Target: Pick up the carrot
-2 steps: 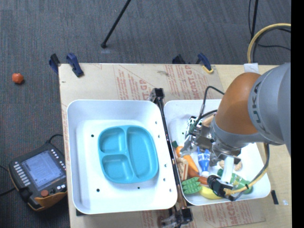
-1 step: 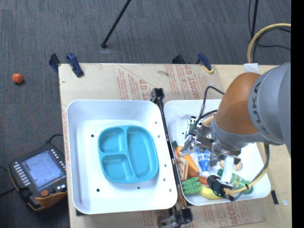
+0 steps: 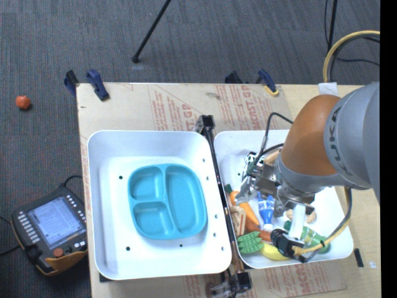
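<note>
Arm is over the right bin (image 3: 282, 138), wrist bulk hiding most of the contents. End effector (image 3: 268, 198) sits low among the clutter in that bin; can't tell its opening from here, and nothing is visibly held. Carrot (image 3: 248, 213) lies in the right bin near its left wall, orange body angled down toward the front, just beside the end effector and touching or nearly touching other items: a green toy (image 3: 250, 242) in front of it, a yellow piece (image 3: 276, 252) further to the front, a blue-and-white item (image 3: 267, 211) on its right. Left bin (image 3: 99, 166) holds a blue divided tray (image 3: 167, 201), not relevant. Judgement: this is the descend/align phase, grasp not confirmed. Next move needs the tool centred across the carrot's narrow axis, low enough to clear the neighbours, then close and lift straight up. Risk: tight packing, so it could catch the blue-and-white item or push the carrot against the bin wall.
</note>
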`<action>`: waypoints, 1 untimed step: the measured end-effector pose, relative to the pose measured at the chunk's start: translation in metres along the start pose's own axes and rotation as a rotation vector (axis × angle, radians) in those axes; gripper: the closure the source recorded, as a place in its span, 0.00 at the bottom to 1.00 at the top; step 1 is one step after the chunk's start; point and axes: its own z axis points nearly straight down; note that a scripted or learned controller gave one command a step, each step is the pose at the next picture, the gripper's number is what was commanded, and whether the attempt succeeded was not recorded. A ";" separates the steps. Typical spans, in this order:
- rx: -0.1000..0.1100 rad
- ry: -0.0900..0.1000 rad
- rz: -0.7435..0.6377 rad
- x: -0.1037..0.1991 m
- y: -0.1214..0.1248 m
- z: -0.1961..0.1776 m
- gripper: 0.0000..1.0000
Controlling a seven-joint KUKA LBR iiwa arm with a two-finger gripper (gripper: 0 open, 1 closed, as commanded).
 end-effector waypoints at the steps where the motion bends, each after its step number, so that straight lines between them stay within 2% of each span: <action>1: 0.000 0.000 0.000 0.000 0.000 0.000 0.00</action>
